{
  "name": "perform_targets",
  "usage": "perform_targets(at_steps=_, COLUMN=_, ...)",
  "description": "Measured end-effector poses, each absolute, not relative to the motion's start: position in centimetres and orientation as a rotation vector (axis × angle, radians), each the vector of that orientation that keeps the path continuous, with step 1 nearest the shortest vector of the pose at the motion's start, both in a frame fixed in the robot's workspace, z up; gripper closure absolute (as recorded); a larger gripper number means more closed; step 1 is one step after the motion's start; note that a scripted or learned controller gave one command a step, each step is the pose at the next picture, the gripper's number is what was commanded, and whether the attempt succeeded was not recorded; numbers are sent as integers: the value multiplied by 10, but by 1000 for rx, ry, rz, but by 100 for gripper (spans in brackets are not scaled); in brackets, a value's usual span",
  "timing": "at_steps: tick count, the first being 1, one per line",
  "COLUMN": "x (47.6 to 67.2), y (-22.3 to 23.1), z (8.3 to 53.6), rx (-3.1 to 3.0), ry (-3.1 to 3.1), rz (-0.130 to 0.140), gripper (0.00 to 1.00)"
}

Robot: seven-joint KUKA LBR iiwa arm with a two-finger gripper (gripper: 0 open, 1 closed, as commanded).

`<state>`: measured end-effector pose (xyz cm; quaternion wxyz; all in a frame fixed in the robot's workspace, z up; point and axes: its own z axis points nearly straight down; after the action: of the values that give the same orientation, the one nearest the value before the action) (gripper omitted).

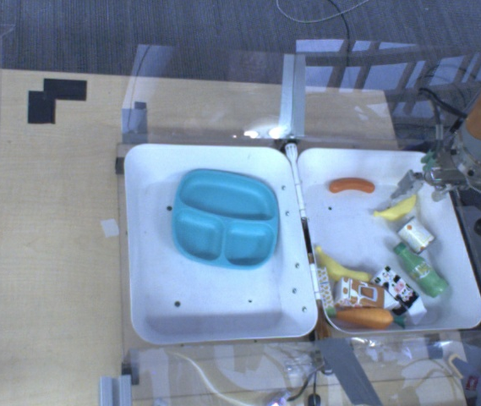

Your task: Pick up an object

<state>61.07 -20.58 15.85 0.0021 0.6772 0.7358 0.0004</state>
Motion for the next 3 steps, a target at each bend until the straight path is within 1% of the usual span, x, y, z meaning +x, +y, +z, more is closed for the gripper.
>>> perform_targets(at_steps=1, x=634, y=-205, z=88, rx=2164, ry=2266, rz=6, gripper=0)
perform_targets(at_steps=2, x=627, y=-136, z=101, rx=2029, ry=2393, rz=5, gripper=0)
perform_targets(at_steps=3, x=630, y=-136, z=113, rx=2023, ry=2390, rz=10, gripper=100)
